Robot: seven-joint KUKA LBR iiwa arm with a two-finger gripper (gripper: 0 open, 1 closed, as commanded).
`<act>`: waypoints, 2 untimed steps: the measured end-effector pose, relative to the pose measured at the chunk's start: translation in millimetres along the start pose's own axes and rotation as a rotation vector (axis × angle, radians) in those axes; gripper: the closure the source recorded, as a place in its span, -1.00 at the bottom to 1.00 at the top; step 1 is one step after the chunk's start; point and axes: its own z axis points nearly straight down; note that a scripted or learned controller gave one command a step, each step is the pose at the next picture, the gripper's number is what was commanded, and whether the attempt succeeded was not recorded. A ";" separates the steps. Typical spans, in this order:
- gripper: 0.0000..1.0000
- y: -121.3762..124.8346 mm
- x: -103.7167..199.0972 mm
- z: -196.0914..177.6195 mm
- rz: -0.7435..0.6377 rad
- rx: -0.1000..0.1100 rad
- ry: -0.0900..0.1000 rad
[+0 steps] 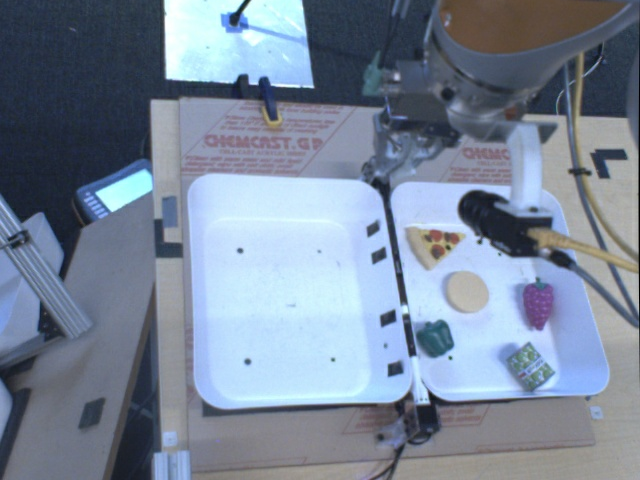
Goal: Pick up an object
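The right bin point(590, 368) holds a pizza slice point(437, 244), a round tan cookie point(467, 292), a purple grape bunch point(538, 303), a green pepper point(435, 338) and a small green-and-white box point(529, 365). My gripper point(390, 166) hangs over the far end of the divider between the bins, up and left of the pizza slice. I see no object in it.
The left bin point(200, 268) lies beside the right one. A black cylinder on a white bracket point(503, 223) juts from the arm over the right bin's far side. Yellow cables point(600, 253) trail to the right. A clamp point(270, 108) sits on the cardboard behind the bins.
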 end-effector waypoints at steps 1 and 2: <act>1.00 37.1 50.0 21.6 -0.008 0.001 -0.001; 1.00 89.4 81.0 20.1 -0.008 0.000 -0.001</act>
